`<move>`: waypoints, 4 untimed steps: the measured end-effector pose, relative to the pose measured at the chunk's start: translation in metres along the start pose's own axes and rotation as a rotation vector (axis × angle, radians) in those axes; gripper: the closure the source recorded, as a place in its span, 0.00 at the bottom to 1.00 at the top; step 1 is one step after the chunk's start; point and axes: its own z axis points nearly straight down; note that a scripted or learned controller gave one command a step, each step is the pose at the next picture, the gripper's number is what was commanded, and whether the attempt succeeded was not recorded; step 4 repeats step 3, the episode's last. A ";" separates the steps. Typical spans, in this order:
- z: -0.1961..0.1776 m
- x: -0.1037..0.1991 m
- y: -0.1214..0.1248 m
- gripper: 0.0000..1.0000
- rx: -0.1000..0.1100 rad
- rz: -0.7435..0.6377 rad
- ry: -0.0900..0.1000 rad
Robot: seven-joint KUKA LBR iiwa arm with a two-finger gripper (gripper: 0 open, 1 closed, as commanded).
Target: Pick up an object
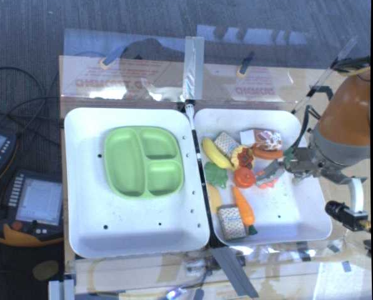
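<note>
Where the claw hangs, fingers spread and empty, tomato just left, right bin.

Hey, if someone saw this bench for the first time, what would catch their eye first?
Probably the green tray, alone in the left bin. Next, the bright toy food in the right bin: a banana, a tomato and a carrot. The arm reaches in from the right, its gripper beside the tomato.

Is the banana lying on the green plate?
No, the banana lies in the right bin among other toys; the green plate sits in the left bin.
</note>
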 end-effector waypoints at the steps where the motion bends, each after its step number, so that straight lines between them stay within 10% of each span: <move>1: 0.111 0.049 -0.002 0.00 -0.006 -0.093 -0.001; 2: 0.104 0.049 -0.001 1.00 -0.005 -0.091 0.001; 3: 0.022 0.133 0.077 1.00 0.001 0.079 -0.003; 4: 0.022 0.133 0.077 1.00 0.001 0.079 -0.003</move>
